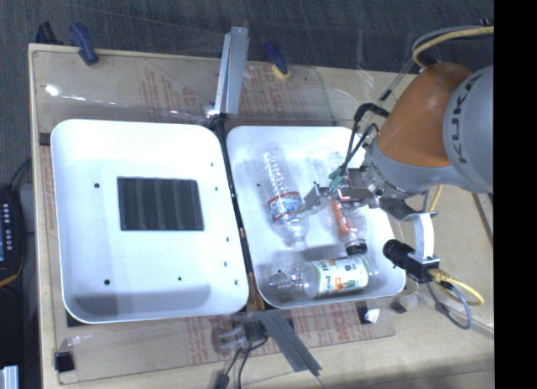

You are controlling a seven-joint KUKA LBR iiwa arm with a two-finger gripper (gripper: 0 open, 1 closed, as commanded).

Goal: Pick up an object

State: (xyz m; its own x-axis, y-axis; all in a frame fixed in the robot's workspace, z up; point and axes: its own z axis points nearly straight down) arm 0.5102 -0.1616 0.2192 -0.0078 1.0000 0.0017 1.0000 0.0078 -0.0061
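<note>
While the arm [436,127] reaches in over the right bin [252,211], I see its fingers [336,203] low beside a small orange-capped bottle [344,221], but I cannot tell whether they are released or clenched. A clear water bottle [284,199] lies just left, and a green-labelled bottle [331,278] lies along the near wall. The left bin [75,211] has a dark slatted panel [159,204] on its floor.

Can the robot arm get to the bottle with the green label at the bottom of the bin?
Probably yes. The green-label bottle lies uncovered in the right bin, and the end effector hovers just above it.
</note>
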